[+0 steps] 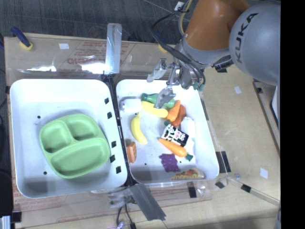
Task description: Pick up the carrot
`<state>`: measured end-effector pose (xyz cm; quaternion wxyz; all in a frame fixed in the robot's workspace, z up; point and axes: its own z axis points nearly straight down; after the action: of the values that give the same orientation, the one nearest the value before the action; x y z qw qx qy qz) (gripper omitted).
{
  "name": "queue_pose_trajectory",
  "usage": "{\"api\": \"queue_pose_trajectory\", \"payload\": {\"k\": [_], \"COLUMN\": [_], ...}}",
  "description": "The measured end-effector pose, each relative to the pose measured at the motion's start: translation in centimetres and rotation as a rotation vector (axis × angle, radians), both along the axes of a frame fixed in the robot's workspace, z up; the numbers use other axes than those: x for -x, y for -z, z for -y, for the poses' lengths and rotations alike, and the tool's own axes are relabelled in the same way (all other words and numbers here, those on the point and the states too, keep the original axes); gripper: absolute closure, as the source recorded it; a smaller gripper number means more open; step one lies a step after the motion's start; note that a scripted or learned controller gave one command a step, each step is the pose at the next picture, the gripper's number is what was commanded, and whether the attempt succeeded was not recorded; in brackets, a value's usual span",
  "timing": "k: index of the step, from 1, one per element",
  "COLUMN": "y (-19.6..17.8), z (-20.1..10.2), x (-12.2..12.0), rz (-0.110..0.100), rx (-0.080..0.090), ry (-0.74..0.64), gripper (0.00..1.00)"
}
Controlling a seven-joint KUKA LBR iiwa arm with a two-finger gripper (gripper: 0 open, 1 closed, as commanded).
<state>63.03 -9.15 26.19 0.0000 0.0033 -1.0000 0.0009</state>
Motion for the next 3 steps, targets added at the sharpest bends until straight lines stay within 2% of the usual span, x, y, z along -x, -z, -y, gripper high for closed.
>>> {"api": "queue_pose_trajectory", "payload": {"k": [1,2,3], "y": [15.9,17.1,17.1], "z": [2.2,4.4,8.5], "x": [2.6,9.3,14.5], "rz": [-0.015,-0.002,-0.003], "rx": [-0.005,-0.002,-0.003], "ry": [-0.091,-0.206,-0.385], "gripper": [0.00,0.00,0.00]}}
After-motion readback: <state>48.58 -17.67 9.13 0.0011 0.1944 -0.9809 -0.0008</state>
